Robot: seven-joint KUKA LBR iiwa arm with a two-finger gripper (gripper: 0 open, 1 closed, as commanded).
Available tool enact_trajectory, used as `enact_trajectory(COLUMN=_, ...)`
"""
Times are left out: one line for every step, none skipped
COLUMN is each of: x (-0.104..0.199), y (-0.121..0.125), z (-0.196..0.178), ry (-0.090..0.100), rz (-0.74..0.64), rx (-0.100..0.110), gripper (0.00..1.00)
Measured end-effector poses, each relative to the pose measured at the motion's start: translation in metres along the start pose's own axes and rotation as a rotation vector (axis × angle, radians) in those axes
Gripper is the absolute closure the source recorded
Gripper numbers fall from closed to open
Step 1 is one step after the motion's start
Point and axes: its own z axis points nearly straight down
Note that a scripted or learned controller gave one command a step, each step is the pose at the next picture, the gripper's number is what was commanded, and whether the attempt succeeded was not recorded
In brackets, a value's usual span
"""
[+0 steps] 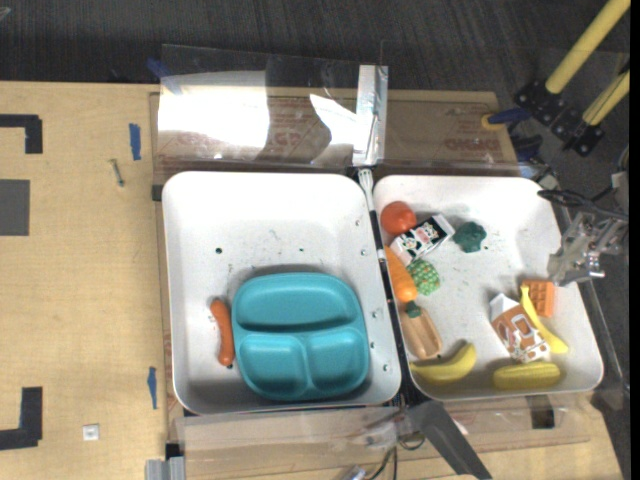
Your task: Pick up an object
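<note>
My pincer (578, 258) is at the right rim of the right bin (500, 188), low over its edge. Whether it is released or clenched I cannot tell; it looks blurred and thin.

Just beside it, inside the bin, lies an orange block (539, 296), touching a small carton (515, 328). Near the front wall rest a banana (447, 364) and a yellow piece (526, 374). A carrot (402, 280) lies along the left wall.

In the left bin (200, 218) sits a teal tray (298, 336), with a sausage (225, 330) beside it.
</note>
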Motion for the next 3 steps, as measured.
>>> enact_trajectory(x=-0.086, y=-0.017, z=-0.044, ry=0.002, rz=-0.022, rx=-0.001, gripper=1.00)
enact_trajectory(x=-0.154, y=-0.002, z=-0.096, ry=0.002, rz=-0.012, rx=-0.002, gripper=1.00)
enact_trajectory(x=-0.161, y=-0.002, z=-0.076, ry=0.010, rz=0.017, rx=-0.003, gripper=1.00)
